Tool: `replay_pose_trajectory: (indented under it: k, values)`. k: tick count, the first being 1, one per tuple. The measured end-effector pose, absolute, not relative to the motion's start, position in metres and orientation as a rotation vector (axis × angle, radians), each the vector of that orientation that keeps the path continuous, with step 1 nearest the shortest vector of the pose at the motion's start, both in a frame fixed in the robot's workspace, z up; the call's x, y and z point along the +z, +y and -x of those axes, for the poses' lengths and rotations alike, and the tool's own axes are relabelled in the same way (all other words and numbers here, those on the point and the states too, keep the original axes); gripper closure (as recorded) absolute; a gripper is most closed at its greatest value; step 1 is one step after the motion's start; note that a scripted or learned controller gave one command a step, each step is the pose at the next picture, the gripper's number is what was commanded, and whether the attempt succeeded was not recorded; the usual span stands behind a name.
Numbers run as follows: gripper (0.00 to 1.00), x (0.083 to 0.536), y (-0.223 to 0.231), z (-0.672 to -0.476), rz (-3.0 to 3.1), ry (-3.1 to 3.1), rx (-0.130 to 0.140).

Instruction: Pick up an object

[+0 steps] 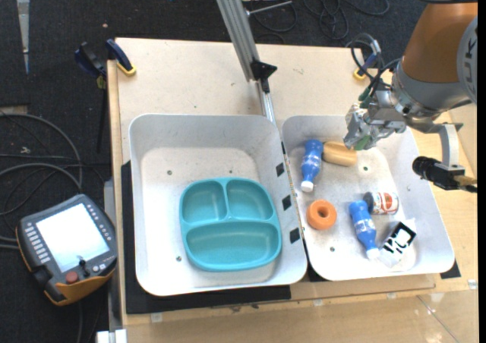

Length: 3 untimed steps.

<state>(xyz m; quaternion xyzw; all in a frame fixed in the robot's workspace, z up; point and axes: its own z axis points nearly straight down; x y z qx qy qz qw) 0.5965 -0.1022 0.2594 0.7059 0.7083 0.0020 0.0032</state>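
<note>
My gripper (360, 139) hangs over the back of the right bin (425, 258), just right of a tan bread-like piece (339, 155). A blue bottle (310, 165) lies left of that piece. An orange ring (322, 214) sits near the bin's left wall. A second blue bottle (363, 226) lies toward the front, with a small can (383, 202) beside it and a black-and-white object (399, 240) at the front right. Nothing shows between the gripper's tips.
The left bin (152, 152) holds a teal divided plate (228, 224). A slanted metal pole (235, 15) crosses above the bins' shared wall. A teach pendant (67, 247) lies left of the bench. Clamps (114, 57) sit at the bench's back corners.
</note>
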Motion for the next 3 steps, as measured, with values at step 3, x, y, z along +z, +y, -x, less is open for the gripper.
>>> replay_pose_trajectory:
  k: [3]
  values:
    - [1.0, 0.26, 0.064, -0.623, -2.212, 2.231, 0.004]
